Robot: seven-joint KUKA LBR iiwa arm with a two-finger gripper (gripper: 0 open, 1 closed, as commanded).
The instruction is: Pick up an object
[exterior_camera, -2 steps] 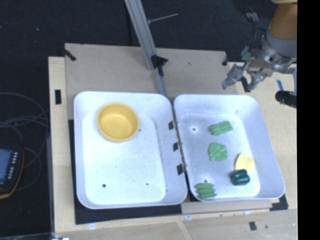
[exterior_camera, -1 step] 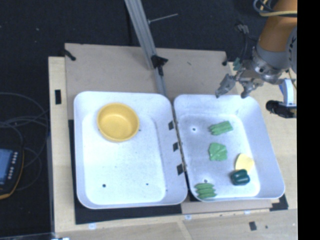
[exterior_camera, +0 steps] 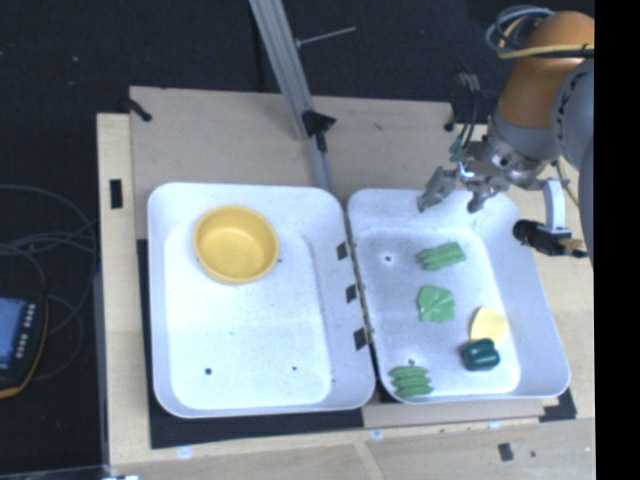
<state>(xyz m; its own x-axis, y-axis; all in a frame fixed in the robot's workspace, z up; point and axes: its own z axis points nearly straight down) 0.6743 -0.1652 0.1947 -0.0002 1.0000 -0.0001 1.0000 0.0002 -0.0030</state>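
Fingers spread and holding nothing, the hand [exterior_camera: 455,190] hangs over the right bin's [exterior_camera: 385,218] far edge, with the nearest green toy [exterior_camera: 441,257], lying crosswise, just toward the bin's middle.

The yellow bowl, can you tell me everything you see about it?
The yellow bowl is round and plain, one smooth colour all over, and looks like plastic. It stands upright with its open side up and seems to have nothing in it. It sits on the floor of the left bin, in the far left part, close to the wall. Nothing else touches it.
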